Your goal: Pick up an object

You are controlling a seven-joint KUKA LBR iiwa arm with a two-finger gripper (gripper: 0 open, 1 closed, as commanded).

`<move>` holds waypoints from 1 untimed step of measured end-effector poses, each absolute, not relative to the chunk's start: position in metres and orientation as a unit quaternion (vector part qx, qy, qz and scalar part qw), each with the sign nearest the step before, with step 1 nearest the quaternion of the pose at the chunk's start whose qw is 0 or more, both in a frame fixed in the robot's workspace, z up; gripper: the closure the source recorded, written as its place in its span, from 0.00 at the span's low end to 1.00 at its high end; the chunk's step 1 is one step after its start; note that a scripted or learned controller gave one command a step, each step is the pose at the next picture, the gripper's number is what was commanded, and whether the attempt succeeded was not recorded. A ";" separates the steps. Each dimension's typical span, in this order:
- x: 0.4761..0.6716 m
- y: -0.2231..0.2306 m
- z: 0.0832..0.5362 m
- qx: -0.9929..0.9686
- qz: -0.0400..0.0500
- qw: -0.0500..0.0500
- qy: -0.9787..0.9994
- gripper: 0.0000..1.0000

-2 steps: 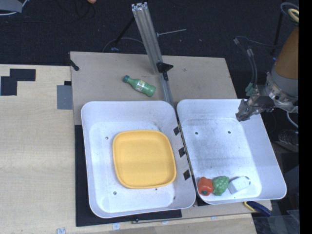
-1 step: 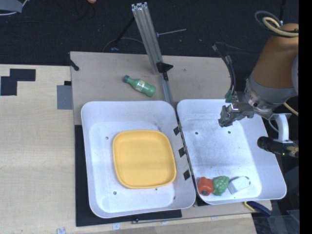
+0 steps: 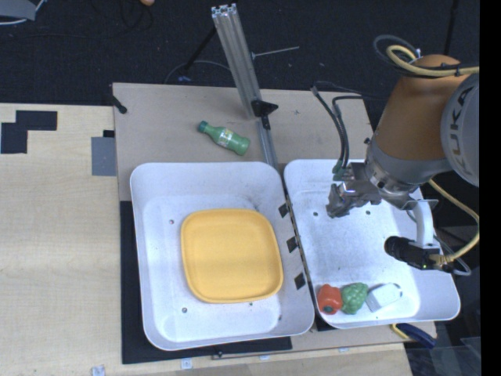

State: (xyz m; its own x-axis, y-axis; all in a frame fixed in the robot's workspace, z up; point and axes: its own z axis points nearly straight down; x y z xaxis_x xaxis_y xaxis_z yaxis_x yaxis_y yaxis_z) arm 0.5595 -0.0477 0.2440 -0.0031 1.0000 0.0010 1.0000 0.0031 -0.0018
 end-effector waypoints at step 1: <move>0.547 0.013 0.236 -0.706 0.000 0.001 -0.709 1.00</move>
State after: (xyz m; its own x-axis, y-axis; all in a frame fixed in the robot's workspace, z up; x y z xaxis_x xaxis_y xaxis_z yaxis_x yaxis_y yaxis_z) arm 0.5473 0.0126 0.2355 -0.0041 1.0000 0.0011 1.0000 0.0041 -0.0015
